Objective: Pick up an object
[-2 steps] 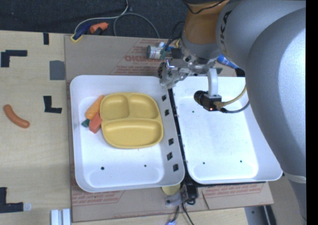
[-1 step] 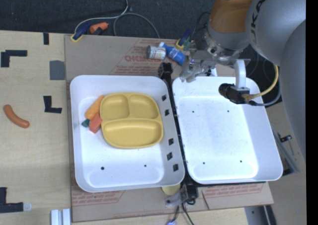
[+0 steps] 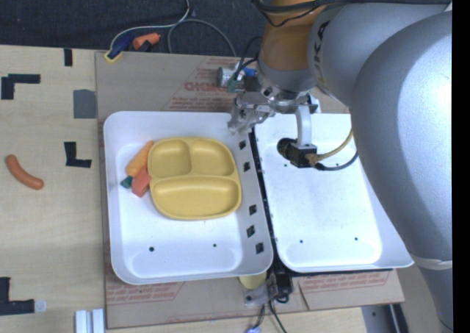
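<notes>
From above and at a slant, the camera view is showing the grey arm (image 3: 389, 81) reaching in from the right, and its end effector (image 3: 248, 115) is hanging over the top end of the wall between the two white bins. I cannot tell how it is set, because its tip is small and dark against the wall.

The left bin (image 3: 132, 251) is carrying a yellow divided plate (image 3: 194, 177), and an orange carrot-like toy (image 3: 138, 170) is lying just beside the plate, touching its left edge. These are probably the things to pick up. The right bin (image 3: 330, 221) is lying under the arm.

My judgement is that the risk is in the position. The end effector is standing over the wall, well apart from the toy, so a straight descent could be hitting the rim or closing on nothing. The plate is wide and shallow and could be slipping out of a pinch. A small orange sausage-shaped object (image 3: 24, 171) is resting on the tabletop (image 3: 44, 104), outside the bins.
</notes>
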Available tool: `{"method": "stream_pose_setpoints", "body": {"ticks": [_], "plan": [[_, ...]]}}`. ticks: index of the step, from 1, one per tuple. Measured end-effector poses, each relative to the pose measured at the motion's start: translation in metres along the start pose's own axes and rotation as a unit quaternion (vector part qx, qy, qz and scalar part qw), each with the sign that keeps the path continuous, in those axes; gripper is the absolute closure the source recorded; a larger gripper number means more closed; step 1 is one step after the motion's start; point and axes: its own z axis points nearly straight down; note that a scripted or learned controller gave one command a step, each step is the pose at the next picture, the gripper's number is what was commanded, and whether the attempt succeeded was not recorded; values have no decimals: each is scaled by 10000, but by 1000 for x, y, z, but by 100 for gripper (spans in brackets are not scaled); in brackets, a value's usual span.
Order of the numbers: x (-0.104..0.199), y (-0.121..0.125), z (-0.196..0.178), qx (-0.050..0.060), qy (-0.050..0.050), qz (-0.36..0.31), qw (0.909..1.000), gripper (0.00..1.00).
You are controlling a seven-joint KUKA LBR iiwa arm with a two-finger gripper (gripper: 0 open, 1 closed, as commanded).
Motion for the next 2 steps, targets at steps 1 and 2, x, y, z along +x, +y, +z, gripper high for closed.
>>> {"method": "stream_pose_setpoints", "body": {"ticks": [1,2], "plan": [[-126,21,-5,-18,-18,58,10000,100],[-18,-4,42,19,17,-30,10000,100]]}}
